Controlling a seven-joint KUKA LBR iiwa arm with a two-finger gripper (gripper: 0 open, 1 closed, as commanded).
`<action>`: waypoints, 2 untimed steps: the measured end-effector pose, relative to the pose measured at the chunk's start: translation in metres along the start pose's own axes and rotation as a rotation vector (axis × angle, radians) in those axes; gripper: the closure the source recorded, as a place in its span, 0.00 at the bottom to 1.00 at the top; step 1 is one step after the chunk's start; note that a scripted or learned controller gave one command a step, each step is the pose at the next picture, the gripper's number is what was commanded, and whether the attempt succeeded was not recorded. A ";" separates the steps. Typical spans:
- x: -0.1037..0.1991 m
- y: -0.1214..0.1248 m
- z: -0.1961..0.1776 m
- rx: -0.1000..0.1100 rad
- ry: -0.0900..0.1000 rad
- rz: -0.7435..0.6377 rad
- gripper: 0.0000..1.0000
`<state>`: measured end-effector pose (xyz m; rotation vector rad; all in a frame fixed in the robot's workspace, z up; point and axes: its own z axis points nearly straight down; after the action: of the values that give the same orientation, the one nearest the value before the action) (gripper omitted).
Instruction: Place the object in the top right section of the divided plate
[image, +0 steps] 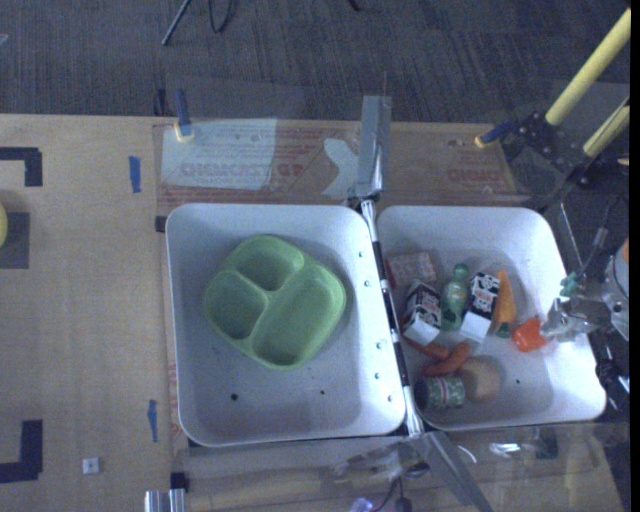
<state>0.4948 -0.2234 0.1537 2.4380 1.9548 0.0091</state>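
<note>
While gripper (560, 322) sits at right bin's (560, 400) edge, green divided plate (275, 298) awaits.
Jaw state: cannot tell. Risk: crowded toys may foul the pick beside orange piece (528, 336).

The wooden bench (80, 330) carries two white bins: the left bin (200, 400) and the right bin (570, 390), touching side by side.

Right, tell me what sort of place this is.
Probably a robotics lab or test cell, not a kitchen. Two white bins sit side by side on a wooden bench marked with blue tape, one holding a green divided plate, the other small toy food items.
</note>
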 end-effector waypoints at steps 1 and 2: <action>0.077 0.017 -0.063 0.014 0.006 -0.191 1.00; 0.077 0.017 -0.063 0.014 0.006 -0.191 0.00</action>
<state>0.5270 -0.1516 0.2165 2.2507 2.1885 0.0008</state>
